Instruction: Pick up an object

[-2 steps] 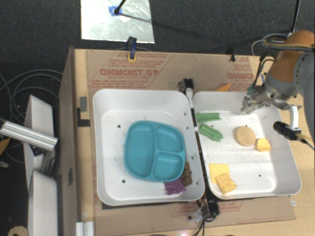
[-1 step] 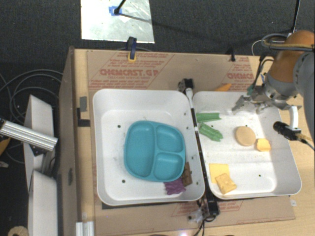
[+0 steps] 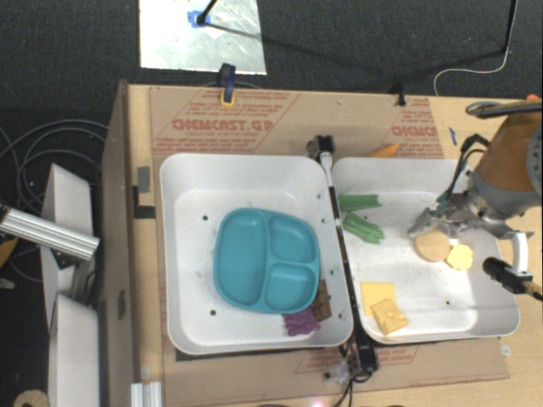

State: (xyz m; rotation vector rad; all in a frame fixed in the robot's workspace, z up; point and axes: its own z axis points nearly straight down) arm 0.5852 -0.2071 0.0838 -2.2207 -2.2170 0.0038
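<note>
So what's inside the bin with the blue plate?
The left bin holds the blue plate, with a purple piece and a small brown piece at its near edge. Whatever lies under the plate is covered, so I can't tell.

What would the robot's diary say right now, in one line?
gripper: right bin, above tan disc | holding: nothing seen | tray: left bin | step: pick not done

Dark carpet floor (image 3: pixel 356 24) around a wooden bench (image 3: pixel 254 117); a shiny sheet (image 3: pixel 202 24), perhaps foil.
</note>
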